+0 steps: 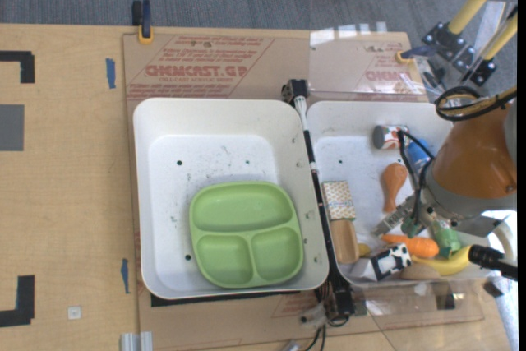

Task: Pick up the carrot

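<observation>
The carrot [421, 247], orange with a green top pointing right, lies near the front edge of the right bin [349, 136]. It rests between a black-and-white cow-patterned piece [389, 260] and a yellow banana [448, 263]. My gripper [408, 219] hangs low just above the carrot's left end, under the grey wrist and the orange band [477, 160]. The wrist hides part of the gripper. No object can be seen lifted in it.
An orange-brown drumstick [394, 182] lies just behind the gripper. A patterned cracker [339, 200] and a tan bread piece [344, 241] sit along the right bin's left wall. A grey, red and blue item [388, 136] is at the back. A green divided plate [245, 233] sits in the left bin [164, 177].
</observation>
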Controlling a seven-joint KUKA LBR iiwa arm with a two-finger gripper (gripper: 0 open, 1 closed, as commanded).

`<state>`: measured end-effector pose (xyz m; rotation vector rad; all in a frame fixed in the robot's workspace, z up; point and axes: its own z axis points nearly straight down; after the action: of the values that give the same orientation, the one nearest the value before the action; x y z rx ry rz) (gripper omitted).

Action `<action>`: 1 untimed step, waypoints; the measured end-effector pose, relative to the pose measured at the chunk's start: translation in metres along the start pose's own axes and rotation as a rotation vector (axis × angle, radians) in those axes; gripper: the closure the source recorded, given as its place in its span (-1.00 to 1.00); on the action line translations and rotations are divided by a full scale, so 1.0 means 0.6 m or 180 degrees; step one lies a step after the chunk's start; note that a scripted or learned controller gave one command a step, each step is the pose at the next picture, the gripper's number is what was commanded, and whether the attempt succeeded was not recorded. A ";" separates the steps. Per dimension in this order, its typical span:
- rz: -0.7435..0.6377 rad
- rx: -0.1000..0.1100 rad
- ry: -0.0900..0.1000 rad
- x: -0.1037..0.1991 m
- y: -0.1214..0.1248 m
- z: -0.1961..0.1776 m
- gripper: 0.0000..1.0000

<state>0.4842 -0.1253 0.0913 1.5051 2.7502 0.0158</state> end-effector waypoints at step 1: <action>0.0744 0.0015 -0.0005 0.131 0.081 -0.157 1.00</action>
<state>0.4817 -0.0334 0.1861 1.8168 2.5577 0.0093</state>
